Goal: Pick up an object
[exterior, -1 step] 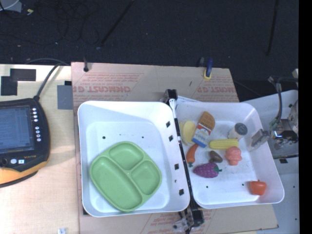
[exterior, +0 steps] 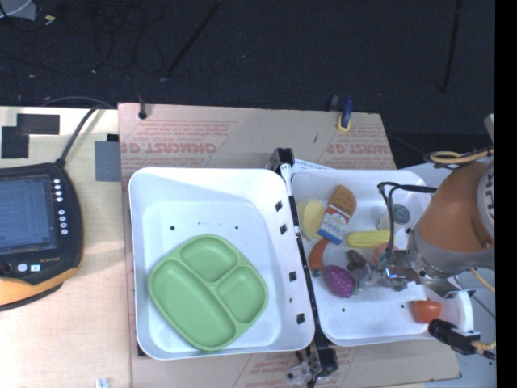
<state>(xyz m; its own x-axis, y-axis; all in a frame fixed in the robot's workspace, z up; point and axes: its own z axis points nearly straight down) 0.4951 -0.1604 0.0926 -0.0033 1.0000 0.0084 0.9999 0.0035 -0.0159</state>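
The right bin (exterior: 363,330) holds several small toy foods: a purple piece (exterior: 340,280), a yellow corn-like piece (exterior: 367,238), a pale yellow piece (exterior: 312,214), a red piece (exterior: 318,255), a blue-and-orange box (exterior: 338,213) and a dark brown piece (exterior: 356,259). My gripper (exterior: 380,272) is down in this bin, just right of the purple piece and below the corn. The arm's orange band (exterior: 452,212) rises behind it at the right. An orange-red piece (exterior: 426,309) lies near the bin's right corner.
The left bin (exterior: 161,192) holds a green divided plate (exterior: 208,290). A teach pendant (exterior: 36,221) lies on the bench at the far left. Clips (exterior: 284,162) join the two bins along the middle divider. Cardboard lies under both bins.
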